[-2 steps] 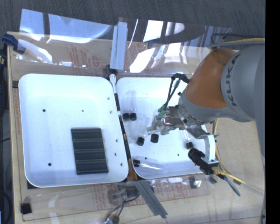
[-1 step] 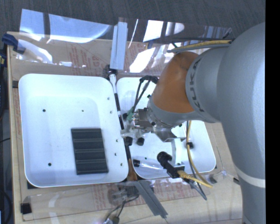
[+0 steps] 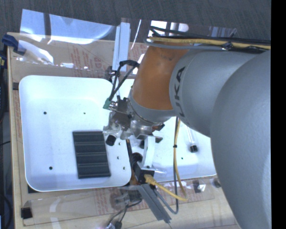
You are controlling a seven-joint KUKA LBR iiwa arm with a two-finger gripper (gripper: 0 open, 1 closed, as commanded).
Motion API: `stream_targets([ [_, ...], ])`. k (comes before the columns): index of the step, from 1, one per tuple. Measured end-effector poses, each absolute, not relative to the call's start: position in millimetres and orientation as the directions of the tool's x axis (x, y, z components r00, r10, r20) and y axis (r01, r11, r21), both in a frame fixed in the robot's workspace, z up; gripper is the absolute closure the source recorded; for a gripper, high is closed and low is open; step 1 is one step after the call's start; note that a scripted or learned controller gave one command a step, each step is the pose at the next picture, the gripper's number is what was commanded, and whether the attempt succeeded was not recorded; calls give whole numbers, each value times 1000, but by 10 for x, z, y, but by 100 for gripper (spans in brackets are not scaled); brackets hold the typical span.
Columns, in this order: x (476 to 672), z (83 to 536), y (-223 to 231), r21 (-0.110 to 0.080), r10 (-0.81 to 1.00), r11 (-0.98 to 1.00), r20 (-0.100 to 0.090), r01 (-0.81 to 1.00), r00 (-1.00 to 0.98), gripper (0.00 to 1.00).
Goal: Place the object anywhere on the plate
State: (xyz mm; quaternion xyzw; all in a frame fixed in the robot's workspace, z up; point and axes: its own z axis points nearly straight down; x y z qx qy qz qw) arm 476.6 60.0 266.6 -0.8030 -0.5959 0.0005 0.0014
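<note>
A dark grey ribbed rectangular plate [image 3: 91, 154] lies flat in the left bin [image 3: 47, 104], near its front right corner. My gripper [image 3: 118, 129] hangs over the right edge of that bin, just up and to the right of the plate, under the orange-banded wrist. Its tips are hidden in the clutter of the wrist. A small green bit [image 3: 107, 104] shows at the gripper's upper left edge; I cannot tell whether it is a held thing or part of the tool.
The arm's big grey body covers most of the right bin [image 3: 202, 163]. A small black piece [image 3: 193, 148] lies on the strip of that bin which shows. A yellow cable [image 3: 174, 192] trails over the front rim. Clear plastic sheets lie behind the bins.
</note>
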Motion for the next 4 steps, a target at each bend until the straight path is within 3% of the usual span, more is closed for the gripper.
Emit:
stream_targets([
  [1,4899,1275,1366,-9,920,-391,-5,920,391,100],
  [2,5242,1954,1940,-5,702,-712,-3,702,712,100],
  [3,5440,2314,732,-5,855,-519,-1,855,519,100],
  [4,6509,2819,1502,-3,981,-191,1,981,191,100],
])
